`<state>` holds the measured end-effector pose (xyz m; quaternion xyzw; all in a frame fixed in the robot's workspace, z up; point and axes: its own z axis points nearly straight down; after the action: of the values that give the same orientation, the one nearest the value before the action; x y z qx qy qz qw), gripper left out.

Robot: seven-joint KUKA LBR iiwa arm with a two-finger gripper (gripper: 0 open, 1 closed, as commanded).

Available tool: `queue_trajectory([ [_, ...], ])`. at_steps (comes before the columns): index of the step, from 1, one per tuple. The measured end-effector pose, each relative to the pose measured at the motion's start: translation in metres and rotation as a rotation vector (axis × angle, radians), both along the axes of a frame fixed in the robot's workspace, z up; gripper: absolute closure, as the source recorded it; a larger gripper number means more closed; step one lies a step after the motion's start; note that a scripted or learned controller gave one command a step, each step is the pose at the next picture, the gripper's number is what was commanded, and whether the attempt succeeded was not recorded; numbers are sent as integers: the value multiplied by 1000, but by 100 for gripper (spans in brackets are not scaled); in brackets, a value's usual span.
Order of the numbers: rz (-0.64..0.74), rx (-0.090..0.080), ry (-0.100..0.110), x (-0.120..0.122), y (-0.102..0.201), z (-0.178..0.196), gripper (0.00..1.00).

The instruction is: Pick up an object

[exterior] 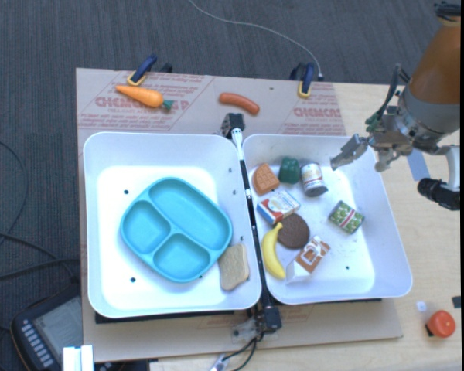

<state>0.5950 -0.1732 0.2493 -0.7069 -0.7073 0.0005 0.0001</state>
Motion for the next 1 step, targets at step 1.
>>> queue_trajectory([
  [1,1,-1,-6,-2,34,-152,0],
])
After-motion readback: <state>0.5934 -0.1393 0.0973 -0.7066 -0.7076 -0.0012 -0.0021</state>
